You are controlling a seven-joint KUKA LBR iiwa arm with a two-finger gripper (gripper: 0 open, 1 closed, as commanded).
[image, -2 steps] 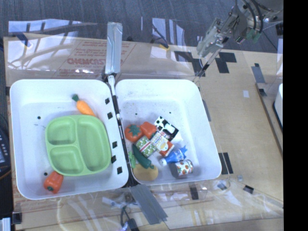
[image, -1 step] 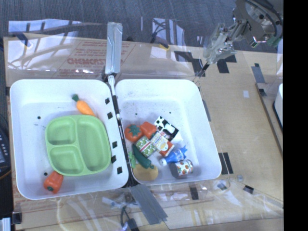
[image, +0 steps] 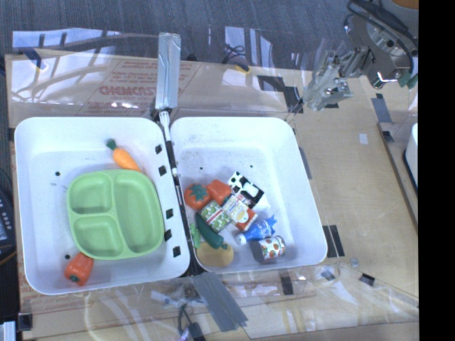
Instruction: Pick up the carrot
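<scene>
The carrot (image: 125, 158), orange with a green top, lies in the left bin (image: 35, 141) just behind the green divided plate (image: 115, 213), touching or nearly touching its far rim. My gripper (image: 323, 91) hangs at the upper right, above the bench beyond the right bin's far right corner, far from the carrot. Nothing shows between its fingers.
An orange-red pepper-like toy (image: 78, 268) lies at the left bin's front left corner. The right bin (image: 298, 162) holds a pile of toy food: cartons, a can (image: 271, 248), a red piece (image: 197, 196), a tan piece (image: 215, 255). A taped divider (image: 168, 77) runs between the bins.
</scene>
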